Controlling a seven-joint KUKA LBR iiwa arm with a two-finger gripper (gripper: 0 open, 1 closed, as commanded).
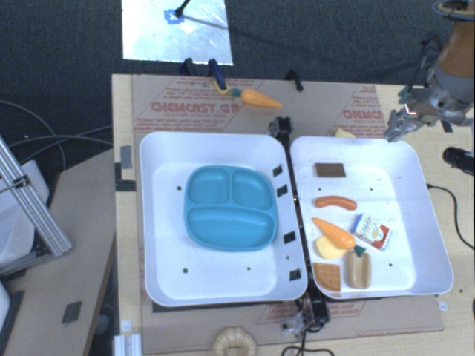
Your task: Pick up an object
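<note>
The right bin [415, 199] holds several toy foods: a brown chocolate bar [329, 170], a sausage [335, 202], an orange carrot [334, 233], a small red and white carton [370, 231], a pale yellow piece [325, 248], a waffle [327, 276] and a hot dog bun [358, 270]. My gripper [397, 127] hangs at the bin's far right corner, above its rim and well away from the foods. Nothing shows between its fingers.
The left bin [163, 199] holds a blue divided plate [230, 207]. A second carrot [256, 98] lies on the cardboard behind the bins, beside a blue clamp [217, 73]. A small yellow piece [344, 133] sits behind the right bin. A ring-shaped pastry [236, 341] lies at the front edge.
</note>
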